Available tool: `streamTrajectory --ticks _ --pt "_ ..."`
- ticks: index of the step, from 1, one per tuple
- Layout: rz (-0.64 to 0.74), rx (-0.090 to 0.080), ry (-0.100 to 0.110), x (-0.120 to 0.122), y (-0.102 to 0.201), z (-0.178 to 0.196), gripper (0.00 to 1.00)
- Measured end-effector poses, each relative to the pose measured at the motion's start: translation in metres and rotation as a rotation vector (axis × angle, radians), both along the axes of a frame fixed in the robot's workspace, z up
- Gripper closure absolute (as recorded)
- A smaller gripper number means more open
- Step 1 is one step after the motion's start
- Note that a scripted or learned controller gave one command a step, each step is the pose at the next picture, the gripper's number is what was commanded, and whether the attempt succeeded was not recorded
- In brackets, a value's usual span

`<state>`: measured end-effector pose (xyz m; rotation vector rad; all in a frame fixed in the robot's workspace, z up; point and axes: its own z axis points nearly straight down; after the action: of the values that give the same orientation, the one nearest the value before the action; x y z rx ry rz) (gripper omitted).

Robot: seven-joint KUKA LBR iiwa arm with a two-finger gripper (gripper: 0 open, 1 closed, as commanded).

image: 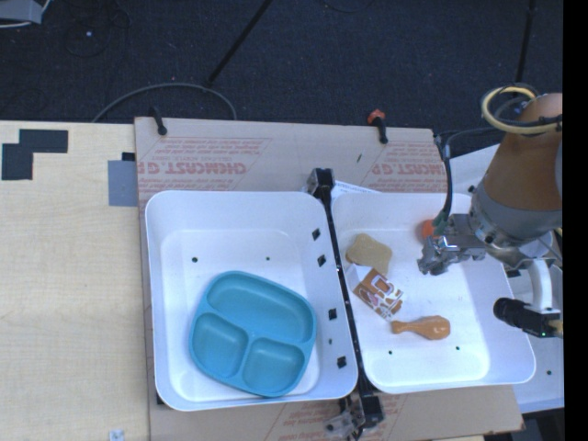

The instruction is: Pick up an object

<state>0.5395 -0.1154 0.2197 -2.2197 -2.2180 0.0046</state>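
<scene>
Claw (434,263) sits low over the right bin (478,361), near that bin's right wall and toward its far half. We cannot tell how far open it is, and we see nothing between its tips. A small orange piece (427,229) shows just beyond the claw, on the far side; what it is we cannot make out.

We take the right bin as our landmark. Inside it, near its left wall, lies a tan flat piece (369,251) shaped like a slice of toast. Touching that piece on its near side is a small white packet with orange print (378,294). Nearer still, about mid-bin, lies an orange toy drumstick (423,327), on its side, well apart from the claw.

Left of the right bin, the left bin (175,246) holds a blue divided tray (253,333) with three compartments, lying flat in the near half. Both bins rest on the surface (64,283).
</scene>
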Motion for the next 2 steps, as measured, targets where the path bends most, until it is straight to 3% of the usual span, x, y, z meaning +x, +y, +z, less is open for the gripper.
streamTrajectory --ticks 1,2 --pt "0.005 0.003 -0.001 -0.014 0.054 0.007 1.00" --pt "0.005 0.002 -0.002 -0.011 0.105 0.012 1.00"
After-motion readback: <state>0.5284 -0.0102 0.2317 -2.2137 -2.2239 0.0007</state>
